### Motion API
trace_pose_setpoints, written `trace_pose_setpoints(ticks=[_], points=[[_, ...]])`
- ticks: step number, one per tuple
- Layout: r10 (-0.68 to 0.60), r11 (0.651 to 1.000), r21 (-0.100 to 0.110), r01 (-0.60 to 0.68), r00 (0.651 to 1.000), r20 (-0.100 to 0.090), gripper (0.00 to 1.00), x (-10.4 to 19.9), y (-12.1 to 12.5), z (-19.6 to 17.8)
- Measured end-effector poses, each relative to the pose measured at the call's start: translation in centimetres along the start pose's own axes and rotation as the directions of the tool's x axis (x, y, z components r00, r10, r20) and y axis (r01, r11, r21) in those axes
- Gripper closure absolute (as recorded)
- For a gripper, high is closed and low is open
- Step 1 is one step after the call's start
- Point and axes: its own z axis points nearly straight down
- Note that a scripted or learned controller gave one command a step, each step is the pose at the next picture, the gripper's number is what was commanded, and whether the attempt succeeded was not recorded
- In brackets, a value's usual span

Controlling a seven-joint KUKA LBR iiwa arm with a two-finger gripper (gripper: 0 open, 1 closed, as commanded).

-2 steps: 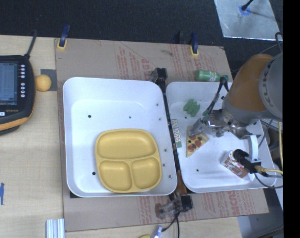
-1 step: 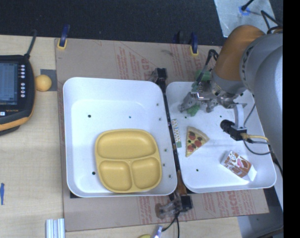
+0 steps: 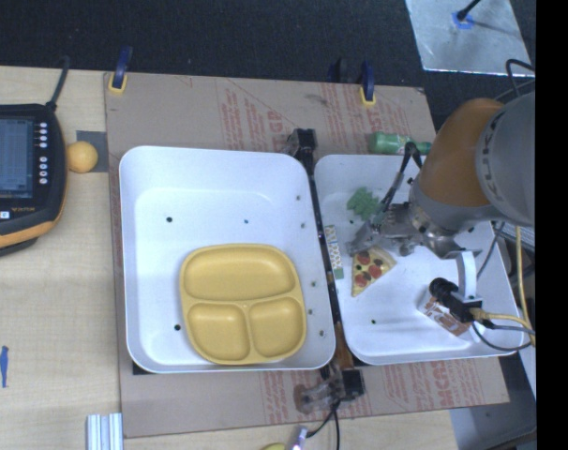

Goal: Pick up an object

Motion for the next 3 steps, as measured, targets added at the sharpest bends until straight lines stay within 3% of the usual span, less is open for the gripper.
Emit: trace_pose_setpoints(ticks=[1,2,3], points=[[0.002,1.0,-0.003,-0.002,1.0,-0.001,0.0,0.4,7.6,-0.1],[0.003,1.0,-0.005,-0.003,1.0,0.0,0.0,-5.9,8.6,-11.0],[0.001,1.0,0.002,-0.001,1.0,-0.001,0.0,-1.8,-2.0,-2.8]])
